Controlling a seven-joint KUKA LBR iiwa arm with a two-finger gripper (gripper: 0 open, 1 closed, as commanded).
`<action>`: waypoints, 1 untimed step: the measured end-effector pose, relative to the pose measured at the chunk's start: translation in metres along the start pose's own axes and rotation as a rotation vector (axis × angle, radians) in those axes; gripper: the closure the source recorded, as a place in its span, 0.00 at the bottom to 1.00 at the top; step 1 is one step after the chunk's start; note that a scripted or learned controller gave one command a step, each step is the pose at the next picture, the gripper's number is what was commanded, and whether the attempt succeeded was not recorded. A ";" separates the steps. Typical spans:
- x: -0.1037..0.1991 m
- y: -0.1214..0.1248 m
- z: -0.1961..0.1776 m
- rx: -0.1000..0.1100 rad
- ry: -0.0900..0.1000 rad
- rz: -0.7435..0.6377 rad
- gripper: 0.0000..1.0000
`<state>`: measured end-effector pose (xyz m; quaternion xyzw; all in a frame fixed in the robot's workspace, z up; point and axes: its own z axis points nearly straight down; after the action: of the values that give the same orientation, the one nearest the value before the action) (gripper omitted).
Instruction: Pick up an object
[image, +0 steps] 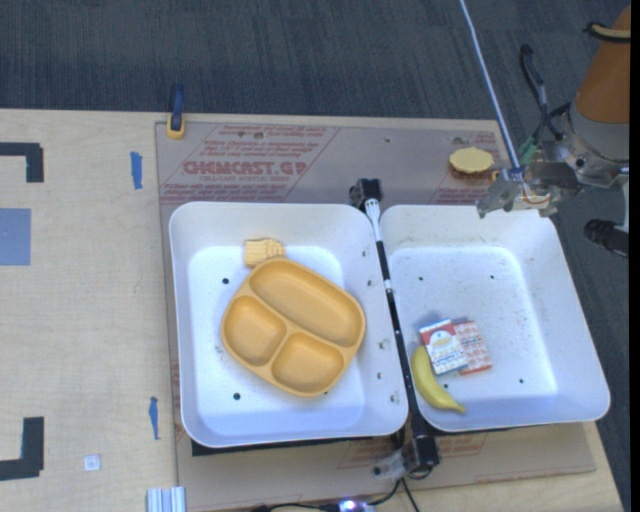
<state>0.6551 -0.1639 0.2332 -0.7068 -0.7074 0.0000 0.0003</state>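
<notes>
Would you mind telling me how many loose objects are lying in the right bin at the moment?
2. The banana lies along the right bin's near-left wall, and the small snack packet sits just beside it, toward the bin's middle. Nothing seems hidden.

The arm (605, 90) reaches in from the upper right corner of the view, its orange band at the very edge of the frame. Below the band the grey wrist narrows toward the gripper (515, 190), which points leftward and hangs up at the far right.
</notes>
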 end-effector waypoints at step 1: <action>0.043 0.013 0.147 -0.004 -0.001 -0.001 0.00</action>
<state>0.6677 -0.1211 0.0863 -0.7064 -0.7078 -0.0011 -0.0014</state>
